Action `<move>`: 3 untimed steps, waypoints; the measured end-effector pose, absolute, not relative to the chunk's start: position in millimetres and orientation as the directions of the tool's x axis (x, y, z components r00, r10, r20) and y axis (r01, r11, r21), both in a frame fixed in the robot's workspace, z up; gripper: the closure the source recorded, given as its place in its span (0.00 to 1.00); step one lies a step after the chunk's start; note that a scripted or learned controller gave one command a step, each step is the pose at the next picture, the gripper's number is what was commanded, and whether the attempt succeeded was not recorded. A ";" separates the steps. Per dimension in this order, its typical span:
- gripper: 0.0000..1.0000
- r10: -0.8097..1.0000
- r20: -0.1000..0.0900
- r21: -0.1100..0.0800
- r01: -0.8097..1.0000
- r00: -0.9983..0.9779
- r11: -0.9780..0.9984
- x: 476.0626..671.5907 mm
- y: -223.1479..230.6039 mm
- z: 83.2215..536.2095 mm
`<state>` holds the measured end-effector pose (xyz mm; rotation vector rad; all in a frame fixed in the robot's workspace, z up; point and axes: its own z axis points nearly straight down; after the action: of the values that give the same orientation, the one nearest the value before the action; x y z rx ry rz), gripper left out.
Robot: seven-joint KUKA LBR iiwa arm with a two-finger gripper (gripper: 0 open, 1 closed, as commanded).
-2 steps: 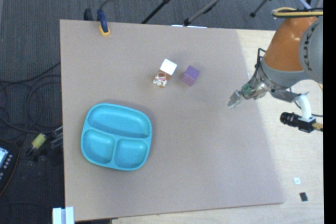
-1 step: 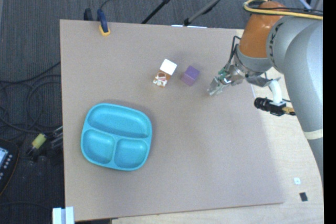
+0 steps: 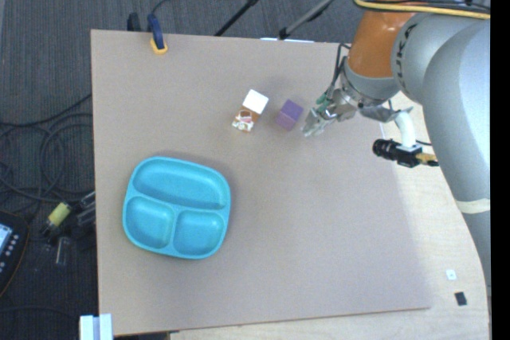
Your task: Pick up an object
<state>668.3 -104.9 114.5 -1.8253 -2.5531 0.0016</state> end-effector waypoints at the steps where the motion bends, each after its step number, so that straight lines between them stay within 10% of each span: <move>1: 1.00 0.942 0.003 -0.003 0.942 -0.337 0.337 624.2 -69.4 180.4; 2: 0.00 0.942 0.004 -0.004 0.942 -0.336 0.336 623.9 -69.5 179.9; 3: 0.00 0.936 0.002 -0.004 0.936 -0.351 0.351 668.5 -47.6 179.7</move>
<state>668.5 -47.6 179.7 -1.7875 -2.5786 0.0036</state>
